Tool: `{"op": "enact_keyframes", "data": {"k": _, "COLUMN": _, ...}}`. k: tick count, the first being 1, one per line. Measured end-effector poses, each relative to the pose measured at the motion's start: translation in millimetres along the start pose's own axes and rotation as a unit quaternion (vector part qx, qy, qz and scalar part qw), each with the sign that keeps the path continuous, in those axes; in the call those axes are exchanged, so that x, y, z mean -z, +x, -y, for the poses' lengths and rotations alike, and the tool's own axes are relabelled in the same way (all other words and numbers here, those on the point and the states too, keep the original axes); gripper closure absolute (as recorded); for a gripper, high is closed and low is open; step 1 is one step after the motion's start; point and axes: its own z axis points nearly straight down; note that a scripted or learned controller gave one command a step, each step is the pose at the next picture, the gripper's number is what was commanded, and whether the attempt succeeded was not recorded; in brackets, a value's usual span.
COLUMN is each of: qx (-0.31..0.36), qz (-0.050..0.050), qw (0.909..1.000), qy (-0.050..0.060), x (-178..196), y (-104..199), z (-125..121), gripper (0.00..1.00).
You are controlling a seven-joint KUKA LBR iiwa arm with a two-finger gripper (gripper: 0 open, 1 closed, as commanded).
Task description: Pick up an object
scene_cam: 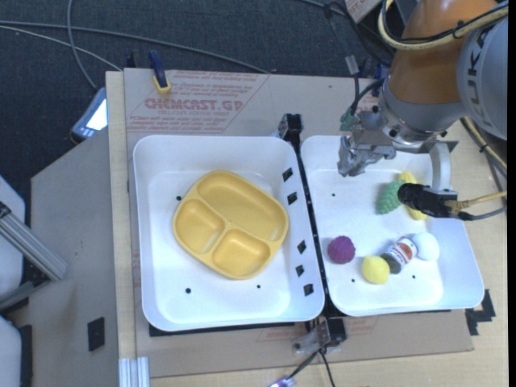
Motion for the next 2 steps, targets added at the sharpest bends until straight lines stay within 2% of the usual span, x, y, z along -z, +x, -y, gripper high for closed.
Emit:
{"op": "enact_keyframes", "data": {"k": 1, "qx": -0.001, "qz": 0.000, "qw": 1.0000, "qy": 0.001, "x": -8.0, "y": 49.3, "z": -1.1, "gripper": 1.00}}
{"op": "enact_keyframes", "data": {"k": 2, "qx": 0.000, "qz": 0.000, "qw": 1.0000, "qy": 0.000, "x": -25.1, "y": 96.2, "z": -18.0, "gripper": 1.00}}
